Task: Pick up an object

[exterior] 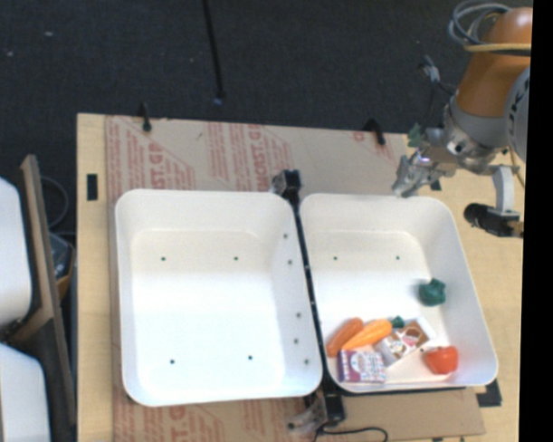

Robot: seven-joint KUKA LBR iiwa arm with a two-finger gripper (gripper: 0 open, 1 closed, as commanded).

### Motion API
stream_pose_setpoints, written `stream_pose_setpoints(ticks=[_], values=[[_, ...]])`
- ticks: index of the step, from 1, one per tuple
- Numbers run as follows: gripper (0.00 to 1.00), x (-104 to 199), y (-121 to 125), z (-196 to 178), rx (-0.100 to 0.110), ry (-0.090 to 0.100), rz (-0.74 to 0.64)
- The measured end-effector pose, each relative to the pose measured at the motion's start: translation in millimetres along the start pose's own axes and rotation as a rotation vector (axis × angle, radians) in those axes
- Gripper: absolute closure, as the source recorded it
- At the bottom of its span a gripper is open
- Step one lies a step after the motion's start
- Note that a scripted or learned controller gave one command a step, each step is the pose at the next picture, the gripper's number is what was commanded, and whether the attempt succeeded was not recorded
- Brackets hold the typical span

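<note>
My bench (215, 154) is a pale wooden board with a sheet of brown cardboard printed in red lettering laid over its far part, and beyond its far edge the floor is dark carpet crossed by a thin black cable. Two shallow white bins sit on it side by side, joined by black clips at their shared seam. The left bin (135, 256) is smooth, glossy plastic with rounded corners and a few small dark holes in its floor. The right bin (457, 240) is the same make.

My arm comes in from the right, grey with the orange band (495, 74) above the wrist, and my claw (410, 182) hangs over the far edge of the right bin, near its far right corner (whether it is released or clenched I cannot tell from here; it looks small and blurred).

The objects lie well apart from my claw, clustered along the near edge of the right bin: a purple-and-white carton (362, 365) lying flat, two orange carrot-shaped pieces (359, 334) side by side, a red rounded piece (441, 359) in the near right corner, and a small teal lump (432, 291) alone by the right wall.
</note>
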State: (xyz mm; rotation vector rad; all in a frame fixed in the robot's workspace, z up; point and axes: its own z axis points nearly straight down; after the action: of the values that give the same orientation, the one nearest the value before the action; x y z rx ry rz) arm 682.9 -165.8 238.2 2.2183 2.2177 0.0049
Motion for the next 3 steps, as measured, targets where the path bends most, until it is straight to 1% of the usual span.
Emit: stream_pose_setpoints(ticks=[1, 2, 3], values=[[1.00, 0, -7, -47, 0.001, 0.000, 0.000], [1.00, 0, -7, -62, 0.003, 0.001, -0.001], [1.00, 45, -36, -63, 0.005, 0.001, -0.002]])
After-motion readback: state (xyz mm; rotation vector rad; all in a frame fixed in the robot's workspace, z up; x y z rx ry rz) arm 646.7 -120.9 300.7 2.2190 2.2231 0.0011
